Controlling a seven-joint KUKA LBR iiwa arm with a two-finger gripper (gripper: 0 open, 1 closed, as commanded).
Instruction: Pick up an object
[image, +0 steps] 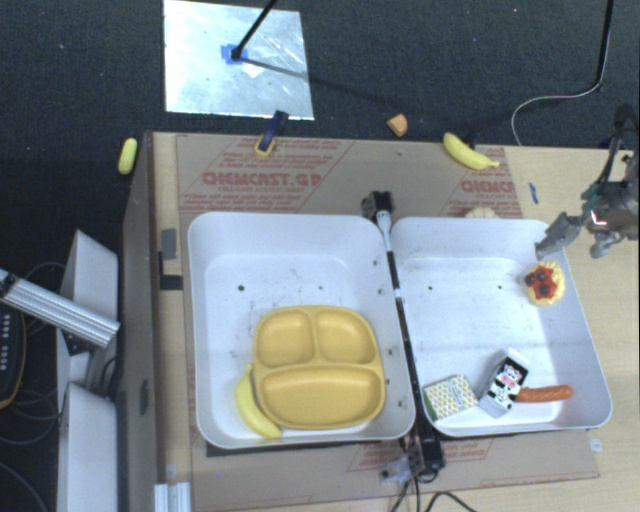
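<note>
My gripper (578, 240) hangs at the right bin's (470, 300) far right rim, open, with nothing between its fingers. Just below and left of it lies a small yellow and red toy (544, 283) on the bin floor. Near the front of the same bin lie an orange sausage-shaped toy (543, 394), a black and white carton (506, 384) touching it, and a green and white box (449, 396). The left bin (290, 250) holds a yellow divided plate (318, 365) with a banana (252, 405) against its left edge.
A dark divider (395, 290) runs between the bins. On the bench behind them lie a second banana (468, 151), a pale lump (483, 212) and an orange piece (398, 124). A yellow item (127, 155) sits at the bench's far left corner.
</note>
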